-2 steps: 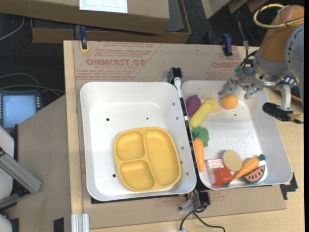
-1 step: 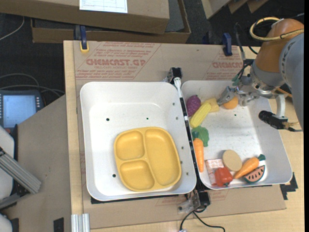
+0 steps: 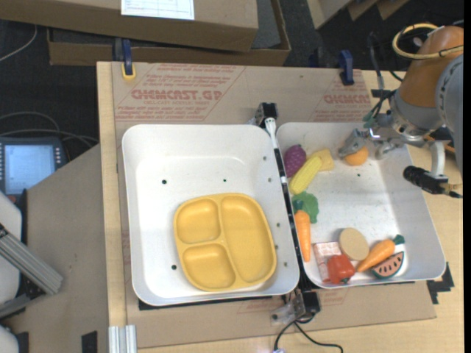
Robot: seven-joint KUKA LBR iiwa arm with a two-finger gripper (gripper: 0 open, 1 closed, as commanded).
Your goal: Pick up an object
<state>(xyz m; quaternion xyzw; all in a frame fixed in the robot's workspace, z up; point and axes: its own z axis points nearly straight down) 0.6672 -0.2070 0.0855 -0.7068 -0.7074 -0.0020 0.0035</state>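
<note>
Gripper in right bin's far corner, closed around small orange fruit, corn nearby

Grey arm reaching in from the right edge, orange band at its upper part; wrist angled down and leftward; gripper low at the arm's left end, a small orange object between its fingers

A cardboard box sits beyond the bench; a small screen glows at left.
</note>
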